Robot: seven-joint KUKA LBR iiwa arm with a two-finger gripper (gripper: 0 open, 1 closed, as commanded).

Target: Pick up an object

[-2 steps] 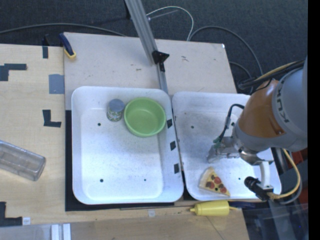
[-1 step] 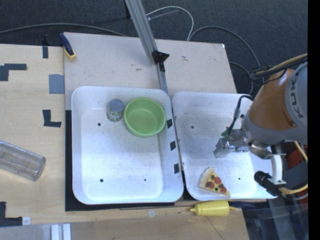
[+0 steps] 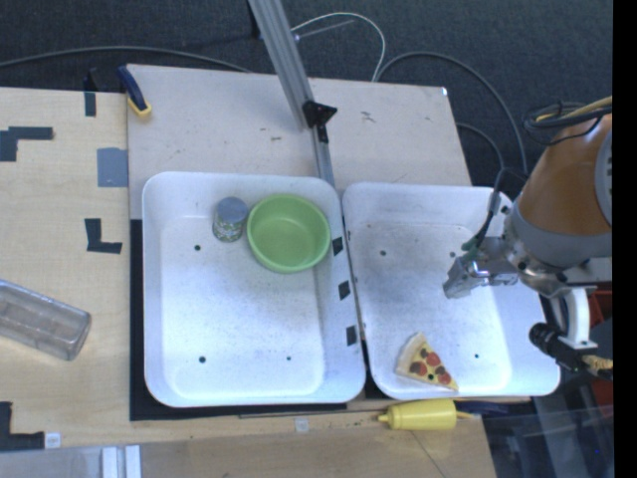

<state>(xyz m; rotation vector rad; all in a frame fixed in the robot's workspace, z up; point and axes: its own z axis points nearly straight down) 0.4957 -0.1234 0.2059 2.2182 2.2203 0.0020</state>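
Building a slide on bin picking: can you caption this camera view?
End effector over the right bin above a pizza slice; green bowl and small can in left bin.

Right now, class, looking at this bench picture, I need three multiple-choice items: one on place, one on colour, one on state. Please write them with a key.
1. Where does the pizza slice lie?
A. In the left bin, by the bowl
B. In the right bin, near its front edge
C. On the wooden bench outside both bins

2. What colour is the bowl?
A. Green
B. Red
C. Blue

3. How does the bowl stand?
A. Upside down
B. On its side
C. Upright, opening upward

Key: 1 B, the slice lies near the right bin's front edge. 2 A, the bowl in the left bin is plainly green. 3 C, its hollow inside faces the camera.
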